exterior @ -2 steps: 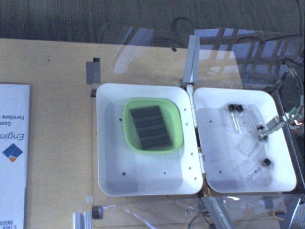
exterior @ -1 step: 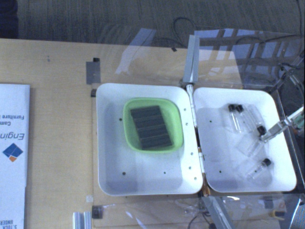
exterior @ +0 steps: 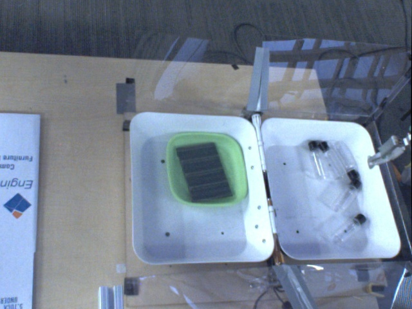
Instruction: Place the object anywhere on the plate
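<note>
My gripper (exterior: 389, 150) is at the right bin's (exterior: 283, 240) far edge. I cannot tell my grip. The dark block (exterior: 203, 171) lies on the green plate (exterior: 175, 172).

You see a green plate (exterior: 207, 170) in the left bin (exterior: 193, 246) carrying a dark ribbed block (exterior: 204, 171). The right bin (exterior: 322, 250) holds three clear vials with black caps (exterior: 337, 183), lying apart. The gripper (exterior: 388, 150) sits at that bin's right rim.
</note>
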### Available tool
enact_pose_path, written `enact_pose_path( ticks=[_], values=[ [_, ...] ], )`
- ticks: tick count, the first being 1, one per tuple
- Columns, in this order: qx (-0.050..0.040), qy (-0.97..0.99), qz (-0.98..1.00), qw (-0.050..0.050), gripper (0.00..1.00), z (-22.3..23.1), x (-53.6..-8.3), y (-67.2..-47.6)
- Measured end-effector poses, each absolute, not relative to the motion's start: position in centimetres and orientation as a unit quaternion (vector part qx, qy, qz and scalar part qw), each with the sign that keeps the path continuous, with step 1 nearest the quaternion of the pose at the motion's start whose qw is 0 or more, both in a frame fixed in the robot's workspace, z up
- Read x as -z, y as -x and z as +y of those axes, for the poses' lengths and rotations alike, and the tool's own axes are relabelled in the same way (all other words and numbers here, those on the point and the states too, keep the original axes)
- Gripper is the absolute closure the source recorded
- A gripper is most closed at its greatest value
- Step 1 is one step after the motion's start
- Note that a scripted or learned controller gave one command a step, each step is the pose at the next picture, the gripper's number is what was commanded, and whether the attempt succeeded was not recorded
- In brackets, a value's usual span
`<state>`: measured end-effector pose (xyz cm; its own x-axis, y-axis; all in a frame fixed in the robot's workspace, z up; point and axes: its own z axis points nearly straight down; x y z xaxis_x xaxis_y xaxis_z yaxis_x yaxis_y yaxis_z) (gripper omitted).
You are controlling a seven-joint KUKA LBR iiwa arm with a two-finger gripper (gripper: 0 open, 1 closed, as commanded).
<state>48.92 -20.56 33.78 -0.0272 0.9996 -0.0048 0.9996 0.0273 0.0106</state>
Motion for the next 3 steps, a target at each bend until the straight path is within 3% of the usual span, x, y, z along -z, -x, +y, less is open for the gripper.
enact_pose_path(
  ticks=[1,2,3],
  values=[
    [-0.0019,-0.847,0.531,0.003,0.00,-20.5,-31.0,-48.9],
    [-0.0033,-0.938,0.347,0.004,0.00,-19.3,-33.9,-48.9],
    [-0.0016,-0.909,0.416,0.001,0.00,-20.2,-30.2,-48.8]
  ],
)
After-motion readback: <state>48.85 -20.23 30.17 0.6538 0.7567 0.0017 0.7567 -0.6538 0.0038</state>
